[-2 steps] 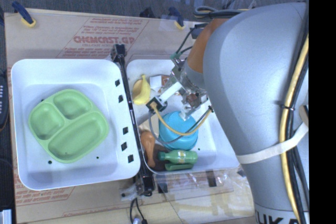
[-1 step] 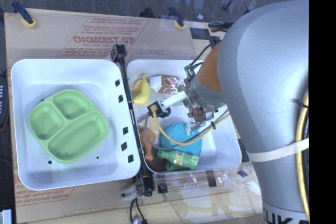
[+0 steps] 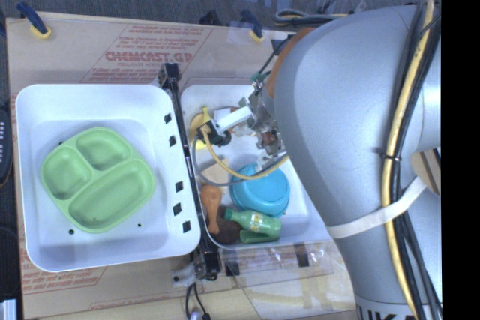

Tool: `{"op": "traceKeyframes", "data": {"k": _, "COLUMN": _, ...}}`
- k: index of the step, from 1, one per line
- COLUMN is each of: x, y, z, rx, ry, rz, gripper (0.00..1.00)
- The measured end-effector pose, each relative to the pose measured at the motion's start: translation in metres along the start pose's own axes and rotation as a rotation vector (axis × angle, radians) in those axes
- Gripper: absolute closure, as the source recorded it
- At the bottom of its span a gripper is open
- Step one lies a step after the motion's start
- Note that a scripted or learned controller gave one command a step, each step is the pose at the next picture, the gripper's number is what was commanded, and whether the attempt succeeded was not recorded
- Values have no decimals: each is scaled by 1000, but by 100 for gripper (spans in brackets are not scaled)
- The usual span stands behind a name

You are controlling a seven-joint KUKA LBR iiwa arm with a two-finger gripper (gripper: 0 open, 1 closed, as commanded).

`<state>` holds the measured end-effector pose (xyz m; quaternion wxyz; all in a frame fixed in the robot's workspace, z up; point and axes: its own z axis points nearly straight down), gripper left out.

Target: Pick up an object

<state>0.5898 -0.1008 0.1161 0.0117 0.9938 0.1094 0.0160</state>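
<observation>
The arm (image 3: 360,139) reaches down into the right bin (image 3: 307,217), its bulk covering much of that bin. The pincer (image 3: 259,133) sits low over the bin's upper half; whether it is spread, pressed together or pinching anything I cannot tell — nothing shows clearly in its grip.

My reading: this is the reach-and-descend step, with no object lifted yet. The candidates lie just below the pincer in the view: a blue bowl (image 3: 261,191) nearest, a green bottle (image 3: 253,222) beyond it, and an orange-brown piece (image 3: 212,200) to the lower left. A yellow cable (image 3: 217,160) loops beside the pincer, close to the bowl's rim.

The next move calls for settling over one object, closing on it squarely, and keeping clear of the cable.

Far left of the pincer, the left bin (image 3: 30,116) holds a green tray (image 3: 97,177). The board (image 3: 150,56) under the bins reads "CHEMCAST GP" in red — smaller print around it is illegible.
</observation>
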Motion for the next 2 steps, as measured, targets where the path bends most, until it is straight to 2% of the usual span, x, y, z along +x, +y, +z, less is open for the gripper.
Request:
{"op": "traceKeyframes", "data": {"k": 1, "x": -46, "y": -15, "z": -4, "rx": -1, "ry": 36, "rz": -184, "gripper": 0}}
{"op": "traceKeyframes", "data": {"k": 2, "x": -59, "y": -18, "z": -5, "rx": -11, "ry": 42, "rz": -127, "gripper": 0}}
